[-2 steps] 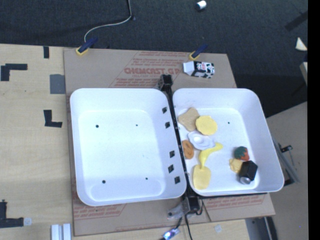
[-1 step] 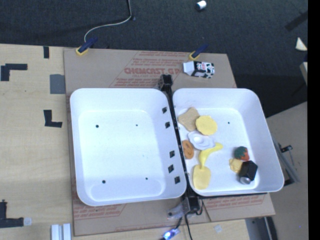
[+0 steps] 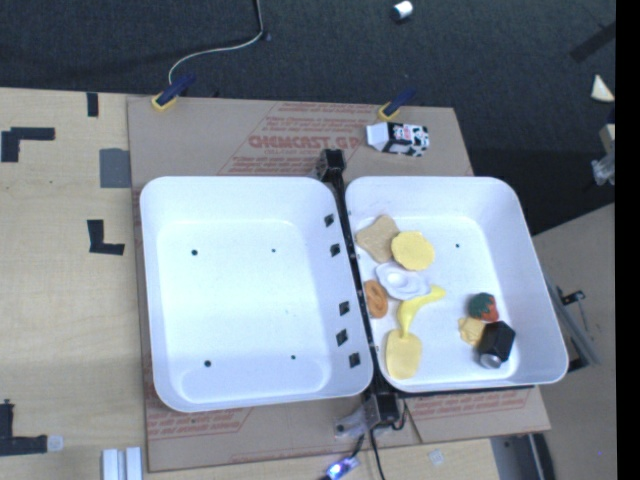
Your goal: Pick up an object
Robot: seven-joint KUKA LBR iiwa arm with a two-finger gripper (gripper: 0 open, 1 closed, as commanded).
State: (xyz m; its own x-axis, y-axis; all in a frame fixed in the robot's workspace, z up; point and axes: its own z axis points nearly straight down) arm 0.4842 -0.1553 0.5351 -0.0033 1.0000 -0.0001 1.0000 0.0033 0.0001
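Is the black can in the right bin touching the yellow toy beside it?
Touching. In the camera view the black can lies against the small yellow toy near the right bin's lower corner, with no white floor between them.

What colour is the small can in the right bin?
Black, with a silvery end; the can shows in the camera view.

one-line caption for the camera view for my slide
Two white bins side by side, toy food clustered in the right one beside a black can.
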